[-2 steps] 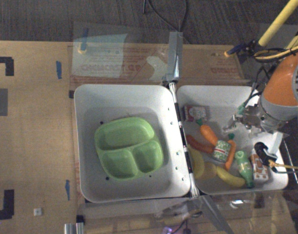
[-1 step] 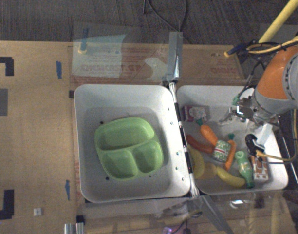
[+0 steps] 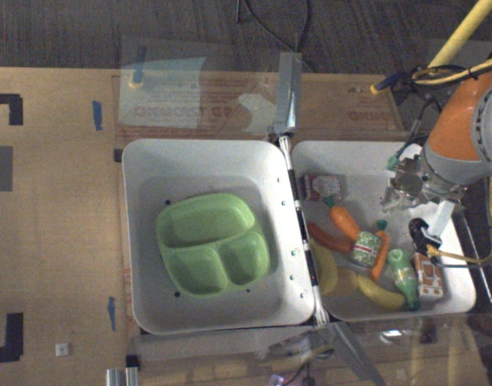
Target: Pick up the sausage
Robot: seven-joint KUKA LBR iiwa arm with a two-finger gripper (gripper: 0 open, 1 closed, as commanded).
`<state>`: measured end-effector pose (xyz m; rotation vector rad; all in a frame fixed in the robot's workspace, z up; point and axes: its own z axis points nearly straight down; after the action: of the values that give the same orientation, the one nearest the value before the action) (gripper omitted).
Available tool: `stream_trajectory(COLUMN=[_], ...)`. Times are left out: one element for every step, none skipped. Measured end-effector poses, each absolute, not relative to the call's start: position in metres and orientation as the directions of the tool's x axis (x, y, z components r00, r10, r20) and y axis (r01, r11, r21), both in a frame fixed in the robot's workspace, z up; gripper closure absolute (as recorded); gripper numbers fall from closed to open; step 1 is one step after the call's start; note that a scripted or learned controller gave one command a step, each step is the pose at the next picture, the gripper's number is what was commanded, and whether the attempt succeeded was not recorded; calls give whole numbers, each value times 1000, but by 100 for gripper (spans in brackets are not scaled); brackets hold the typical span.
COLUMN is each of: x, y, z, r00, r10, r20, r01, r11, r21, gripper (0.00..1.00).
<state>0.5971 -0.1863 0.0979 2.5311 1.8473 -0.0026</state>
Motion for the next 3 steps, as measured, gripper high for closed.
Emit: stream_trajectory(x=[571,578,577], y=[-136,-87,-87], z=[107,184,193], r00=[153,312,311], r10=[988,950,950], r20=[1,-1,-2], r01=[988,950,950], r11=[-153,-312,-311], r21=[-5,-2,-4], gripper=[100,100,100])
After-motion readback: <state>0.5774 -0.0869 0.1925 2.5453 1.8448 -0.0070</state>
